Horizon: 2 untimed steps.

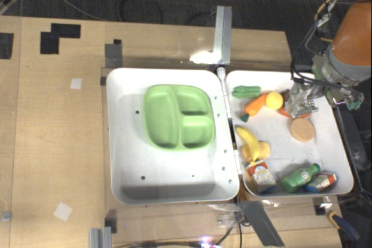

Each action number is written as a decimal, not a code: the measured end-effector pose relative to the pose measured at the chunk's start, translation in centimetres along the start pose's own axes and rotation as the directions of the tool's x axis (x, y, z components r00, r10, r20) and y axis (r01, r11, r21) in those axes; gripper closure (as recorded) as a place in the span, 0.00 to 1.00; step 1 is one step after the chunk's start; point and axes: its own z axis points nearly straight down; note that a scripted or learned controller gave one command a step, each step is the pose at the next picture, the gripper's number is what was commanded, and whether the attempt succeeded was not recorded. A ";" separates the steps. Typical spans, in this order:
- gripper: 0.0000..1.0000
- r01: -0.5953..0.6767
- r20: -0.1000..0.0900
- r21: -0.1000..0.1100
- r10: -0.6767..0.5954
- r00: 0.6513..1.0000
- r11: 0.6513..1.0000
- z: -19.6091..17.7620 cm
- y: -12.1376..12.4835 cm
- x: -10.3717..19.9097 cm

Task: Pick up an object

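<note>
My gripper (301, 105) hangs over the upper right part of the right bin (332, 142), under the grey wrist with the orange band. Just below it lies a tan round disc (302, 130). A small red piece (285, 113) shows at its left side, next to a yellow lemon (274, 100) and an orange carrot (255, 105). Nothing is visibly held.
The right bin also holds a green pickle (246, 91), a banana (249, 141), a small carton (260, 176), a green bottle (300, 177) and a blue-red can (323, 182). A green divided plate (177, 116) lies in the left bin (125, 142). A metal post (222, 38) stands behind the bins.
</note>
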 end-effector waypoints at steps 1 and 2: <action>0.00 0.003 -0.004 -0.003 -0.003 1.000 1.000 0.3 0.2 0.0; 0.00 -0.021 0.027 0.007 0.020 0.999 1.000 10.2 2.0 -2.7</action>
